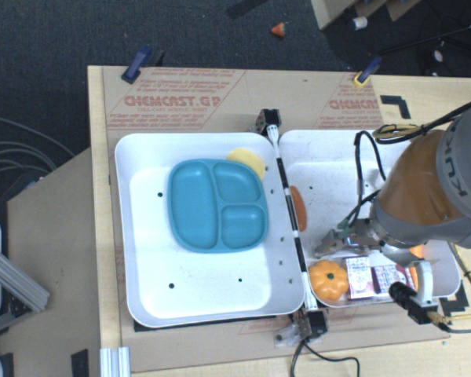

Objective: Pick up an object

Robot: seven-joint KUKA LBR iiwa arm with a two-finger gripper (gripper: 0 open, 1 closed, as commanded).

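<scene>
Arm (428, 187) reaches in from the right and hangs low over the right bin (330, 151), wrist pitched down toward that bin's near half. That's where the pickable stuff sits, so the pose makes sense as an approach for a grasp.

Gripper (335, 242) is mostly hidden under the wrist; only some grey metal pokes out on the arm's left side. Can't tell its state, and nothing is visibly held.

Candidates in the right bin:
- small orange pumpkin (329, 280) in the near-left corner, just beside the gripper hardware, looks untouched
- flat printed packet (370, 277) right next to the pumpkin, partly under the arm
- orange-red oblong item (297, 203) against the divider wall, further back

Left bin (141, 234) holds a blue divided tray (217, 204) in the middle and a yellow object (248, 160) tucked behind the tray's far corner. Both are well apart from the arm, so likely not this try's target.

Judgement: pumpkin or packet is the target. Corner placement is awkward, since bin walls limit finger clearance on two sides.
</scene>
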